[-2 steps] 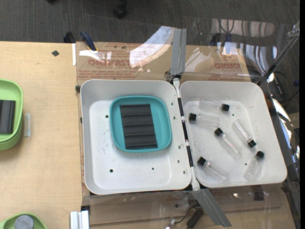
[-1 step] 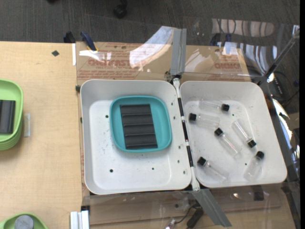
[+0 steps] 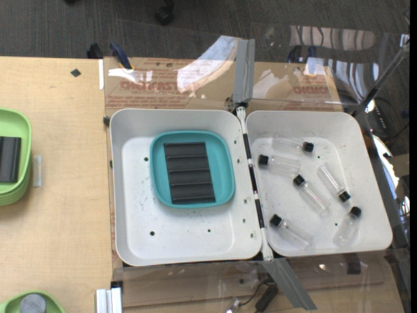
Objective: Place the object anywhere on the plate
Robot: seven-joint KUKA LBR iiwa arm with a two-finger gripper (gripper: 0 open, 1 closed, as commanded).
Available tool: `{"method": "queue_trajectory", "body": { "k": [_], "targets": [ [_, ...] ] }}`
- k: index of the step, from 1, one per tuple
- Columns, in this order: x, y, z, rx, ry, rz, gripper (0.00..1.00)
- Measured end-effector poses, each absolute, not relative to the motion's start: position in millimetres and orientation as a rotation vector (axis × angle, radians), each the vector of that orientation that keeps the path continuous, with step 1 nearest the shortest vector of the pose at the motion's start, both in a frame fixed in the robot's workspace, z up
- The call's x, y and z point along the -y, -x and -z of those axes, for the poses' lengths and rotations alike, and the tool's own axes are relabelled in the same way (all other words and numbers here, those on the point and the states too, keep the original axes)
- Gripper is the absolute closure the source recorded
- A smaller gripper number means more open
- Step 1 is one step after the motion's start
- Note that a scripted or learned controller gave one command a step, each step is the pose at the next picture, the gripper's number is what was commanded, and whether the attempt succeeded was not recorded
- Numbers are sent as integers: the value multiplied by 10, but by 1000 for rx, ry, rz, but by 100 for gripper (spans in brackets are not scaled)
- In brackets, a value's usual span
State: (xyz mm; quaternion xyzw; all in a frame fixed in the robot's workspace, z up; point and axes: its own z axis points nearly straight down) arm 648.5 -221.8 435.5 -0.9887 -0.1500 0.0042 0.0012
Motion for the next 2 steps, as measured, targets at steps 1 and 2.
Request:
{"method": "queue_trajectory", "body": {
  "k": [1, 2],
  "targets": [
    [2211, -6512, -4371, 380, 3117, -12, 0],
    [2222, -6505, -4373, 322, 3123, -11, 0]
  ]
}}
